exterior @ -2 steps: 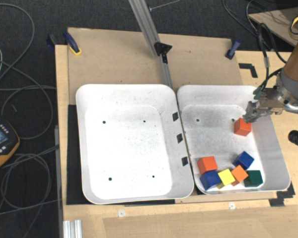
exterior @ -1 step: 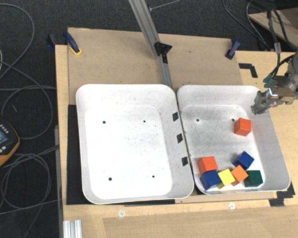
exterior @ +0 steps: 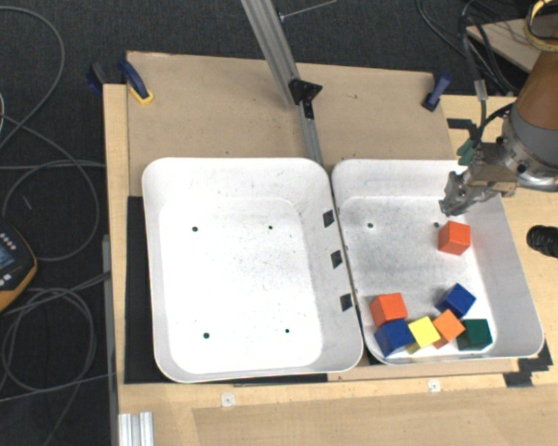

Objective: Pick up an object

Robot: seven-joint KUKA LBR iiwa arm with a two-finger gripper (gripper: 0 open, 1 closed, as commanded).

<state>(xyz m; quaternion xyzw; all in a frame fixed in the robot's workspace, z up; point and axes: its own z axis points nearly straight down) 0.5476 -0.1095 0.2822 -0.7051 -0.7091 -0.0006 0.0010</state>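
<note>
- While the gripper [exterior: 456, 203] hangs just above the lone orange cube [exterior: 454, 237] in the right bin [exterior: 516, 277], nothing sits between its fingers; open or clenched, cannot tell.
- Isolated cube: judged easiest target, clear of the cluster [exterior: 430, 321].

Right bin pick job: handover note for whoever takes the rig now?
Tool: over the back of the right bin, just above a lone orange block; I cannot tell from the camera view whether it is open or shut. Nothing seen in its grip.
Other blocks: bunched at the front of the right bin, namely an orange cube, two blue, a yellow, a small orange and a green.
Done: nothing lifted.
Left: grasp one block and raise it.
</note>
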